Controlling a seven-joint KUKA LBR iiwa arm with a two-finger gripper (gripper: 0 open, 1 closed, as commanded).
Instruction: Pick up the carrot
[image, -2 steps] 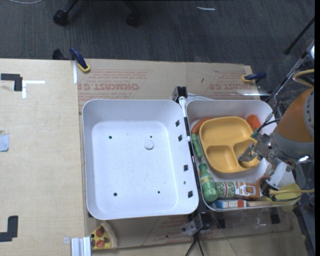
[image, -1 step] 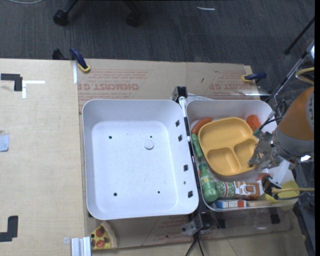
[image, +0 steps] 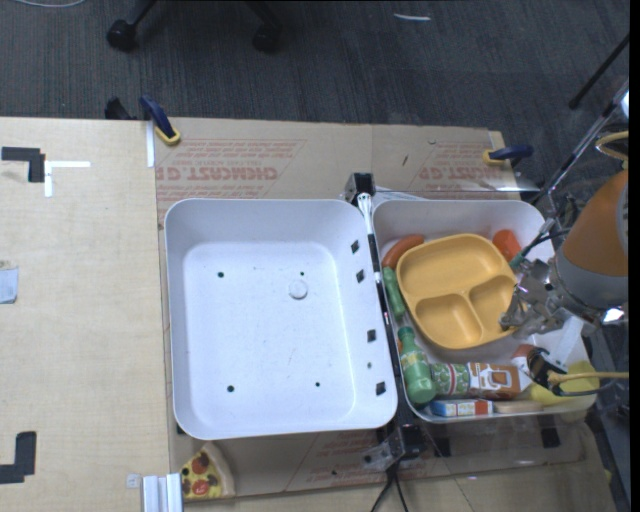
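The carrot (image: 506, 242) looks like the short orange piece with a green end at the back right of the right bin (image: 455, 207), half hidden behind the yellow divided plate (image: 460, 290). A longer red-orange item (image: 403, 248) lies at the plate's back left corner; I cannot tell what it is. My gripper (image: 520, 314) hangs low over the plate's right rim, in front of the carrot and apart from it. The grey wrist and orange band (image: 603, 240) rise above it at the right edge.
The left bin (image: 190, 300) stands next to the right one. In the right bin, a green bottle (image: 413, 370), a lying sauce bottle (image: 478, 379), a flat carton (image: 470, 407) and a yellow item (image: 565, 382) crowd the front. A toy pizza slice (image: 203, 475) lies on the cardboard.
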